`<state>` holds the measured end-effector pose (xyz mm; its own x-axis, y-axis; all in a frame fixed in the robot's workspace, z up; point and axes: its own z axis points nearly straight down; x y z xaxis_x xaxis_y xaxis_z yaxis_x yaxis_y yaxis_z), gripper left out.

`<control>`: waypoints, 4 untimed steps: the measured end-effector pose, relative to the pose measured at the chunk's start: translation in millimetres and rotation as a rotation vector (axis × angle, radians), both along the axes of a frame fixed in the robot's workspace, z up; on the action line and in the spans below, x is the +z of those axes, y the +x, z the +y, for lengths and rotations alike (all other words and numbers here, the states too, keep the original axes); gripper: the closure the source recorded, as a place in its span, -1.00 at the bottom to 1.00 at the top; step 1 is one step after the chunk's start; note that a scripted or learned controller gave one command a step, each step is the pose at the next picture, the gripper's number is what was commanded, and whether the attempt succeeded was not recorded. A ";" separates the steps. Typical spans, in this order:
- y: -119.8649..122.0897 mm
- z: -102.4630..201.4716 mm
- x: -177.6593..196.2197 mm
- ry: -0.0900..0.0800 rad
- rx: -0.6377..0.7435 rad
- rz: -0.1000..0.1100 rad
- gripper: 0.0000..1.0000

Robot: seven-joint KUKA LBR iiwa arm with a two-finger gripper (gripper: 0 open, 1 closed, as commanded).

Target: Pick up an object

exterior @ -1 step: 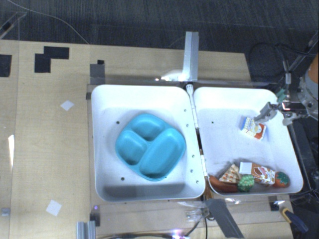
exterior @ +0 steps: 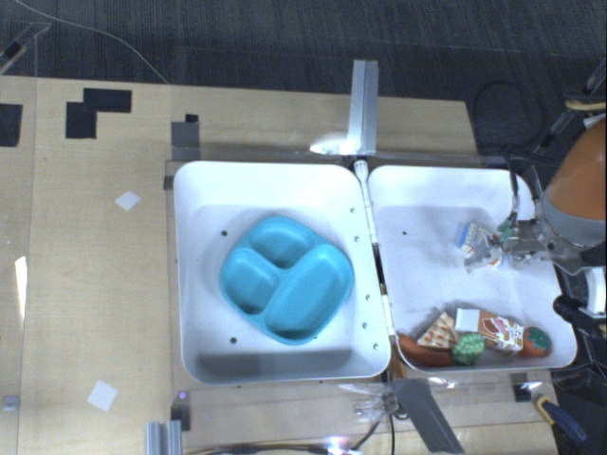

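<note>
- Toy food pile [exterior: 474, 337]: lies along the near wall of the right bin [exterior: 417, 254].
- Gripper [exterior: 488, 246]: above the pile, mid-bin; grip state cannot be told.
- Risk: crowded items may slip or jam against the wall.

You will find no legible text, label, brand or number here. The small packet [exterior: 500, 333] in the right bin [exterior: 427, 197] carries printed colour graphics, but its lettering is too small and blurred to read. The black markings [exterior: 95, 110] on the bench [exterior: 85, 282] are plain shapes, not characters.
</note>
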<state>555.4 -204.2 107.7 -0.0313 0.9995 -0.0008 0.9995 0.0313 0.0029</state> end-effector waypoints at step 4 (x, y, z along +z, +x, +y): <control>18.6 14.6 -2.7 -0.002 0.005 -0.005 -1.00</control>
<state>574.0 -189.7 104.9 -0.0363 0.9993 -0.0026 0.9993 0.0364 0.0080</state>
